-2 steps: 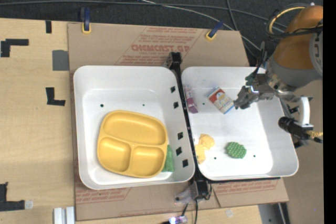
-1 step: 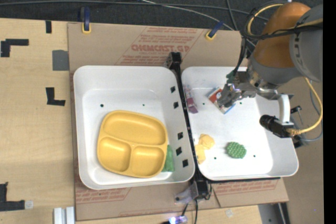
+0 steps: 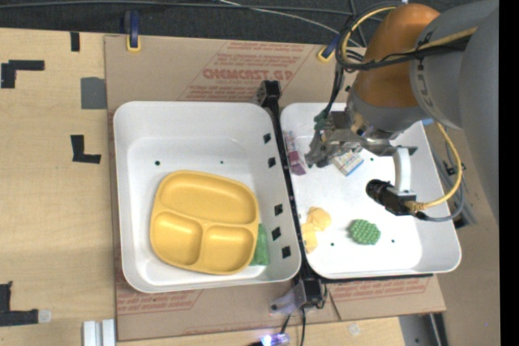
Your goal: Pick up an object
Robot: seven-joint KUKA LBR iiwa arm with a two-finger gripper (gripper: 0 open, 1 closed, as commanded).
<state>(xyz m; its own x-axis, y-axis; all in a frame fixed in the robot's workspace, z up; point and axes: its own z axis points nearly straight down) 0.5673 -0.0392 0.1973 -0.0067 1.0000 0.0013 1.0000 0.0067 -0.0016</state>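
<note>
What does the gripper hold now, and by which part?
It cannot be told: the gripper is low in the right bin, and no object shows between its tips.

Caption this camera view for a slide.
KUKA gripper low in right bin beside a purple item; yellow tray in left bin.

Two white bins sit side by side on the counter. The left bin holds a yellow tray with a green item just beside its right edge. In the right bin, the end effector hangs low near the divider, above a purple item. Toward the near wall lie a yellow item and a green ball.
</note>
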